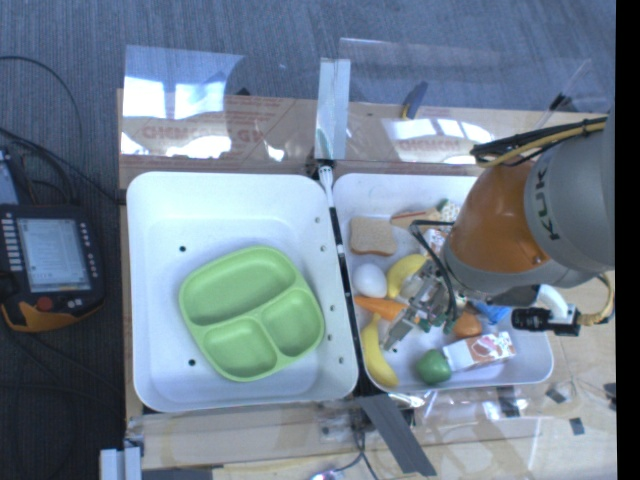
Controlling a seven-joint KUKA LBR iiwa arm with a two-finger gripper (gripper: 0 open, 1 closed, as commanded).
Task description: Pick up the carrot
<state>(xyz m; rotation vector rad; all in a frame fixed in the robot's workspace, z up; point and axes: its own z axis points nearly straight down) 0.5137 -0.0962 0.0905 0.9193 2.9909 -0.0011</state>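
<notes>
Reaching into the right bin point(540, 373), the gripper point(412, 313) sits low among the food.
Its fingers look parted, tips just beside the carrot point(378, 307); the carrot lies between egg point(370, 280) and banana point(375, 353); nothing is gripped.

A light wooden table point(590, 368) is seen from above, standing on grey carpet point(300, 8). Two shallow white bins are set directly on it, side by side and touching: the left bin point(160, 268) and the right bin point(530, 363). Clear plastic sheets point(180, 98) are stood along the table's far edge. Small dark bits of hardware point(510, 405) are scattered along its near edge.
</notes>
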